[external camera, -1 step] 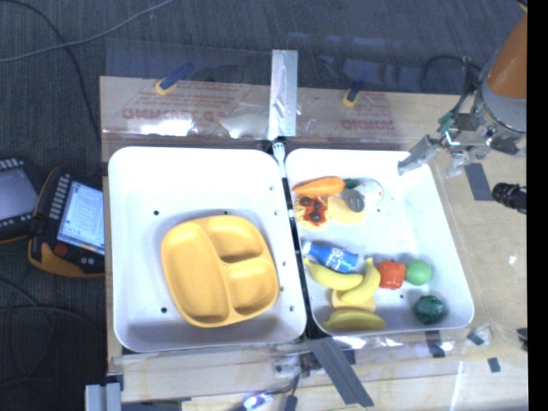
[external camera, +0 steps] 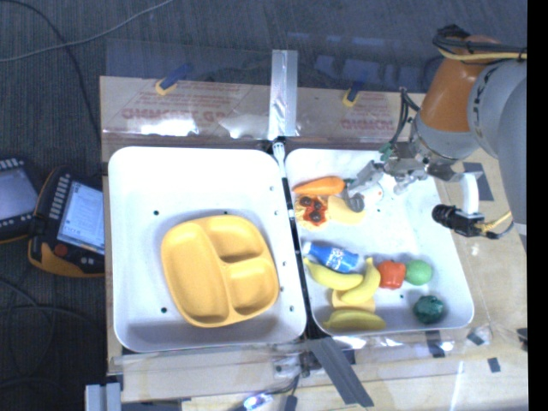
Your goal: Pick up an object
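Now we see the gripper [external camera: 358,197] low in the right bin [external camera: 445,255], upper middle of the frame, just beside the orange carrot [external camera: 319,184], though whether the claw is spread or pinching we cannot tell. Bananas [external camera: 351,291], a blue bottle [external camera: 334,257] and green fruit [external camera: 419,272] crowd the lower right, while the yellow tray [external camera: 219,269] lies in the left bin [external camera: 137,195].

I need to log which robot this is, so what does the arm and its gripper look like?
The arm is thick and rounded, grey, with a broad orange band above the wrist. Its gripper is a small metallic assembly with slim grey fingers, and thin dark cables run along the wrist.
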